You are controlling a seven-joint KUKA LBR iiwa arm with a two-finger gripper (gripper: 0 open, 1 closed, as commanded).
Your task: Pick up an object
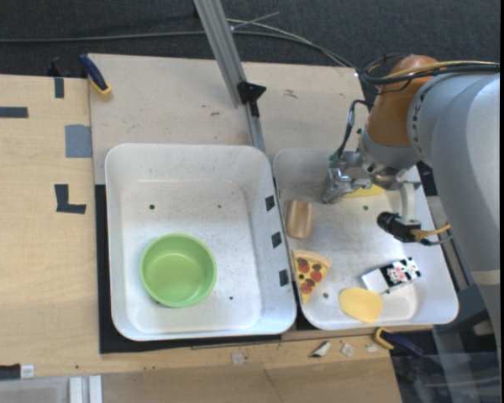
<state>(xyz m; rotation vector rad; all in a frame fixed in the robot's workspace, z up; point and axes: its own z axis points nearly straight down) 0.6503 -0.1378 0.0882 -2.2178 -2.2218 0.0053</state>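
gripper (336, 187) low in right bin (441, 309), beside bread (299, 217)

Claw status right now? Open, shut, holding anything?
Claw: cannot be told; it hangs low over the right bin, near a yellow object.

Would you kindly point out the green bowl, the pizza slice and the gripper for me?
green bowl (178, 269): camera view, the middle of its inside.
pizza slice (309, 273): camera view, its topped face.
gripper (334, 189): camera view, its lower tip over the right bin.
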